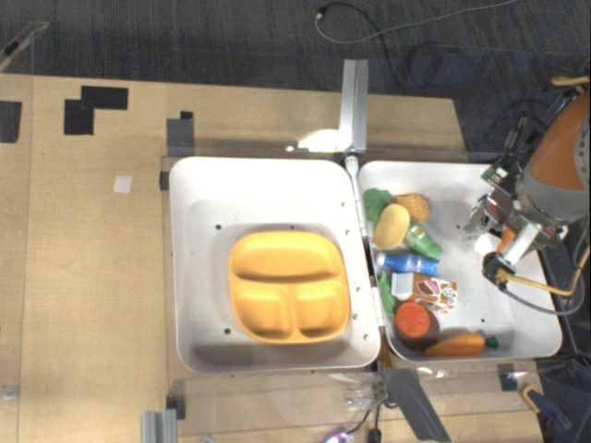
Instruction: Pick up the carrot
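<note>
Carrot (454,344) lies on its side along the near edge of the right bin (545,335), close to the near left corner, green stem end pointing right, its left end touching or just beside a round red item (414,321). Gripper (499,238) hangs over the bin's right edge, well apart from the carrot; whether its jaws stand apart or together cannot be told. Judgement: the approach should come down over the carrot's middle with the jaws spanning its narrow width, across its length, keeping clear of the near wall and the red item. Count in the right bin: one carrot, one red item, one blue bottle (406,263), one yellow potato-like piece (391,225), one printed packet (434,293), and several green pieces not separable. Left bin (199,187): one yellow divided tray (288,283).
</note>
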You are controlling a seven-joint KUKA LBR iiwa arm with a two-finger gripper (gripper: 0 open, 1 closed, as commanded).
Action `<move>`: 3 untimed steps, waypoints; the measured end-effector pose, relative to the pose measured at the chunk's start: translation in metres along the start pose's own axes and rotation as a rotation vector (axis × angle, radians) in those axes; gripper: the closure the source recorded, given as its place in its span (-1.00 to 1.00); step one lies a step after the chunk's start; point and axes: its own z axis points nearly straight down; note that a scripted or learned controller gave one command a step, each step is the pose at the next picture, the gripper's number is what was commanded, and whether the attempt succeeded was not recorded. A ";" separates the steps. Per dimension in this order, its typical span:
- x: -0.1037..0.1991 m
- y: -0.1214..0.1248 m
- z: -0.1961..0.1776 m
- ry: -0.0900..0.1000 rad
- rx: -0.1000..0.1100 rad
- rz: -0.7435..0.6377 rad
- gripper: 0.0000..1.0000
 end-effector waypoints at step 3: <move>0.072 0.036 0.011 -0.005 -0.005 0.522 1.00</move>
